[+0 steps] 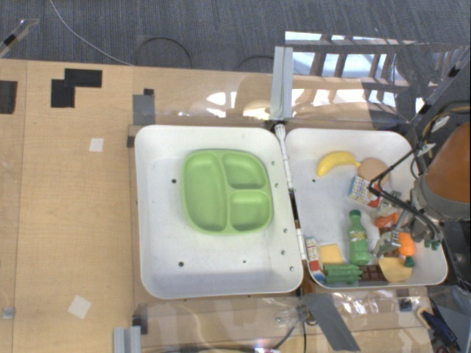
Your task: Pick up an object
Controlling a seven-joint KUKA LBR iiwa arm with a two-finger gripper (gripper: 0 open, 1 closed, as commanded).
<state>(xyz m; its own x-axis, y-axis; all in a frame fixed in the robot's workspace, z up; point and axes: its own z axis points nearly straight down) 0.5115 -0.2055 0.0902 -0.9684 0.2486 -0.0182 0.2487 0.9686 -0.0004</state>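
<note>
Right bin, front edge: green block, yellow cheese wedge, green bottle upright-ish, all crowded together. Gripper low over right side of same bin, beside orange item; fingers hidden in clutter, cannot tell apart or together. Farther back: banana lying free. Left bin holds green divided plate. Advice: target isolated piece, descend straight, close centred, lift slowly.

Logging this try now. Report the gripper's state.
Gripper: low over the right bin, among the small items at its far right; whether it holds anything cannot be told.
</note>
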